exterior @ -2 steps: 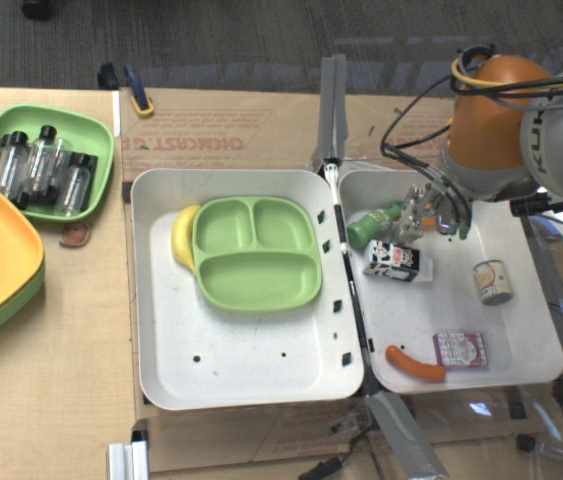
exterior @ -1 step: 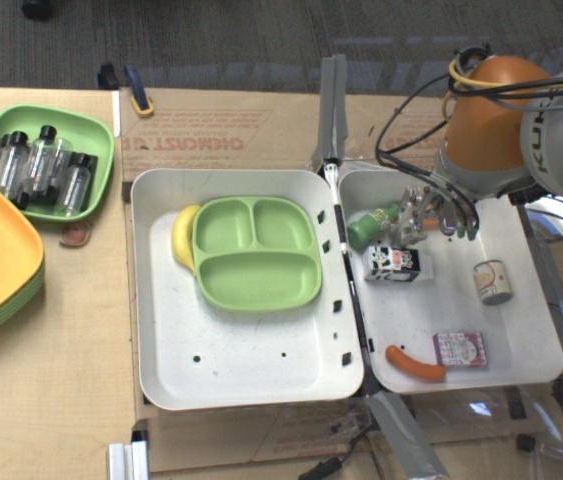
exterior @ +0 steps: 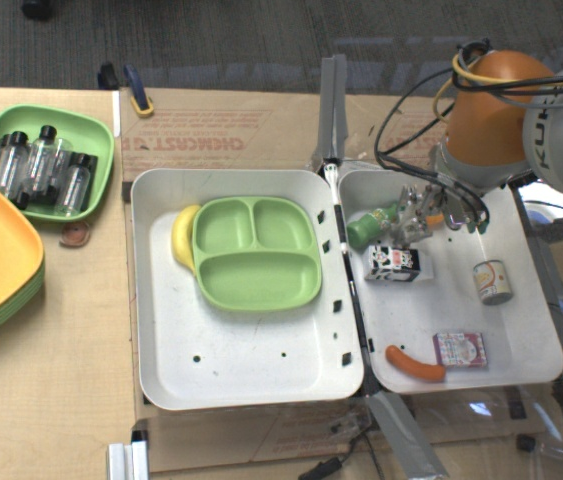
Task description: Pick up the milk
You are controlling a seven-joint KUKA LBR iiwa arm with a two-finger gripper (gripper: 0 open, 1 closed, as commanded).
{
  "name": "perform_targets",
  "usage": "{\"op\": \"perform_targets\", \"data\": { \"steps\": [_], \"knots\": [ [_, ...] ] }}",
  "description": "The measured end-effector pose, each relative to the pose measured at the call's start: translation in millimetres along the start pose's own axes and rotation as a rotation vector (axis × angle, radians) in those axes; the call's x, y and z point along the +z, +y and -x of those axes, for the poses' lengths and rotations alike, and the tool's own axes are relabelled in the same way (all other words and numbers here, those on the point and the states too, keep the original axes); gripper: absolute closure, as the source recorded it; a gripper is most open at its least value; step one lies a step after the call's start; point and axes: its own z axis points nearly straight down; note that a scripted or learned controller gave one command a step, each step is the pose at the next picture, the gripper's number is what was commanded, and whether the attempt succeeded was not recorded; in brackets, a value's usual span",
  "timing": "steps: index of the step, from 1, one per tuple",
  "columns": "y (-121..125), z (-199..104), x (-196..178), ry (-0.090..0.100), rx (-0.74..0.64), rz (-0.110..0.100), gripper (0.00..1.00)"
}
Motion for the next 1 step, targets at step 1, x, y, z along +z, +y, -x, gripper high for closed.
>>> {"op": "perform_targets", "data": {
  "steps": [1],
  "knots": [
    [6.0, 11.4, -9.9, -0.004, -0.184, 0.013, 1.0]
  ]
}}
